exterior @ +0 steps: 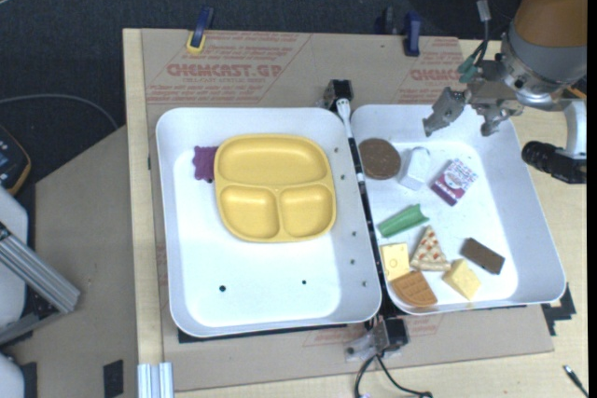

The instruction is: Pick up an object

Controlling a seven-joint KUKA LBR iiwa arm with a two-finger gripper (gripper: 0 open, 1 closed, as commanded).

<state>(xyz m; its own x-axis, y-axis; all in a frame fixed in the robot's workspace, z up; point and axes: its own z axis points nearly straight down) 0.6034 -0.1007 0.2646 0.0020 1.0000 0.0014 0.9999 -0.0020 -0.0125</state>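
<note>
Right bin [532,200] holds toy foods [429,252] beneath spread claw [466,118].

Printed in red on the brown board [280,70] behind the two bins: "CHEMCAST GP", large, repeated in part at the right, half hidden. Finer red lines above and below, too small to read. Markings on the pink packet [453,180] illegible.
</note>
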